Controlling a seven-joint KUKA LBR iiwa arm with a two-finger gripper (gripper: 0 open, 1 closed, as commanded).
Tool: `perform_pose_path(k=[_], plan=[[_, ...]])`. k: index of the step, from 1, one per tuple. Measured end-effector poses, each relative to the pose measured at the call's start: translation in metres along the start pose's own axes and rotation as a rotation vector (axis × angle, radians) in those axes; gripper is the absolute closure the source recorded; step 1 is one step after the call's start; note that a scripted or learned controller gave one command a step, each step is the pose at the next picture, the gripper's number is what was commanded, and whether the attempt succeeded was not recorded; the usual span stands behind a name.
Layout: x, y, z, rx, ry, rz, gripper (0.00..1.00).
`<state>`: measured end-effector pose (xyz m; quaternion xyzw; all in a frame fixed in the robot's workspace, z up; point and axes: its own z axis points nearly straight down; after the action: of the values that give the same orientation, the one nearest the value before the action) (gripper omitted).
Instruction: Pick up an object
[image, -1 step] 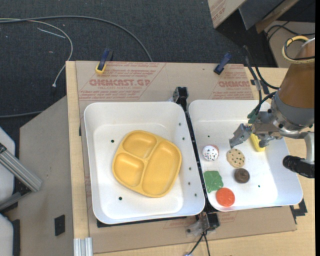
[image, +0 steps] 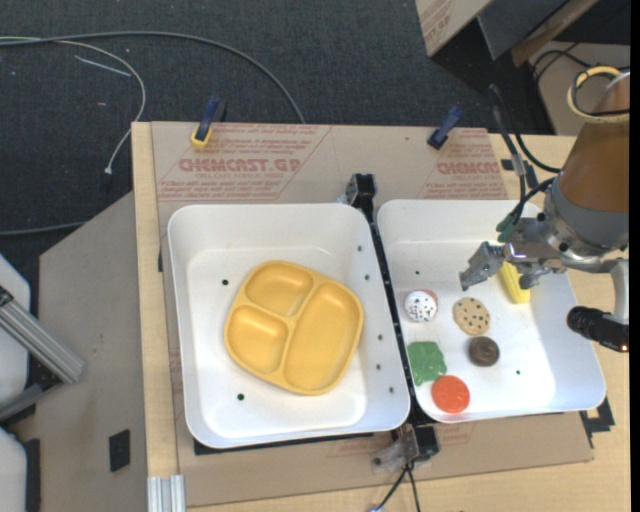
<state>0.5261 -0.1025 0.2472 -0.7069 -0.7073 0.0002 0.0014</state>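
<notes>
Yellow tray (image: 293, 326); speckled tan cookie (image: 471, 316); green piece (image: 427, 361); orange-red ball (image: 451, 394); white bins (image: 190, 262).

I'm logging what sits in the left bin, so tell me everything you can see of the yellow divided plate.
The yellow divided plate looks like smooth moulded plastic with rounded corners. Raised ridges split it into three compartments: two smaller ones on the view's left, one larger on the right. It lies flat, right way up, turned at a slant to the bin's walls, near the middle of the left white bin. It rests on the bin floor, and nothing sits in it.
</notes>
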Motion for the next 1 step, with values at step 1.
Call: perform_pose_path(k=[1], plan=[[0.0041,0.0018,0.0627,0.007,0.001,0.001,0.0]])
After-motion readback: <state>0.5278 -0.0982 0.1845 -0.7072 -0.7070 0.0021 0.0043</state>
